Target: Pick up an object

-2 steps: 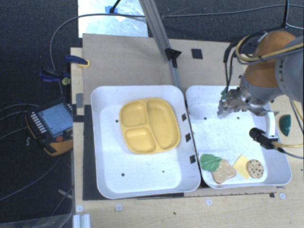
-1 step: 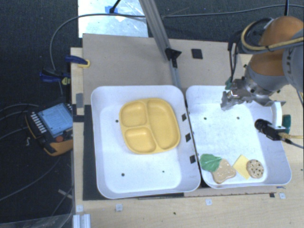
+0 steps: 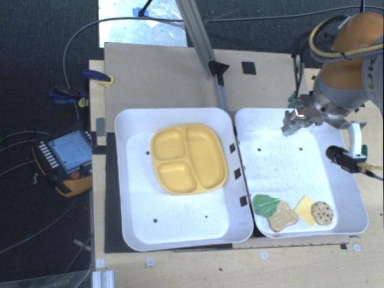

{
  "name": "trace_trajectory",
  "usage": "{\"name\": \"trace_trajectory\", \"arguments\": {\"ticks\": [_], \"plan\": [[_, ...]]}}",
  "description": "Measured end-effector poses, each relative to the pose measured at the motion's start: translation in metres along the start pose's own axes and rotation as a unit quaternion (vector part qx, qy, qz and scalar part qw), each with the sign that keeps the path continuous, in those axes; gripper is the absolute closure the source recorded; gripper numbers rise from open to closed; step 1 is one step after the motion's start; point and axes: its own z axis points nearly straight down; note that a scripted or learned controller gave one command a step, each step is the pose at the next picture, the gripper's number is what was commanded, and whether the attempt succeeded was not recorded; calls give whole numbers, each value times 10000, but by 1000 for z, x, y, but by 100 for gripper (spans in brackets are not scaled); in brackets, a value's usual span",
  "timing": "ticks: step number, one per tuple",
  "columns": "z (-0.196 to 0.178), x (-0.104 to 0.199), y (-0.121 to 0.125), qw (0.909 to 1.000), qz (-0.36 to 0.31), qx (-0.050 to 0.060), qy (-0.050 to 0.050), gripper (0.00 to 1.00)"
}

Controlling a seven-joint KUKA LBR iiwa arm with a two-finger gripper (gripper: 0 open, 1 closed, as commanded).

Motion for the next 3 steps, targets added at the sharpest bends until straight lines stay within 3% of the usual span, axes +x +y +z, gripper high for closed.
{"name": "trace_trajectory", "arguments": {"ticks": [3], "plan": [[7,171,-11,10000,-23,15,9,100]]}}
